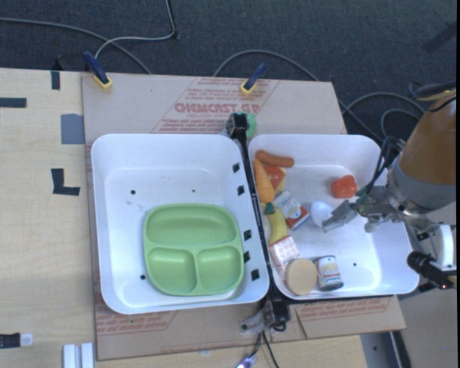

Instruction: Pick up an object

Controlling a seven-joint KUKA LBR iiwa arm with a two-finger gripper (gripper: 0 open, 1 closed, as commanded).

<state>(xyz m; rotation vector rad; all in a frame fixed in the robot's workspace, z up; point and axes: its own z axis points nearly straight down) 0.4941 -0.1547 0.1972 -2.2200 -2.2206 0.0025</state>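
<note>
The right bin (368, 153) holds several small items. An orange carrot (274, 159) and an orange-yellow piece (266, 181) lie along its left wall. A red round object (343, 186) sits toward the middle, with a white ball (320, 211) below and to its left. My gripper (337, 218) hangs low inside this bin, just right of the white ball and below the red object, its tip pointing left toward the ball. Nothing visibly sits in the gripper.
A yellow item (277, 226), two small packets (285, 249), a tan disc (300, 276) and a small can (329, 273) crowd the right bin's lower left. The left bin (115, 167) holds a green divided plate (192, 249). A black divider (250, 198) separates the bins.
</note>
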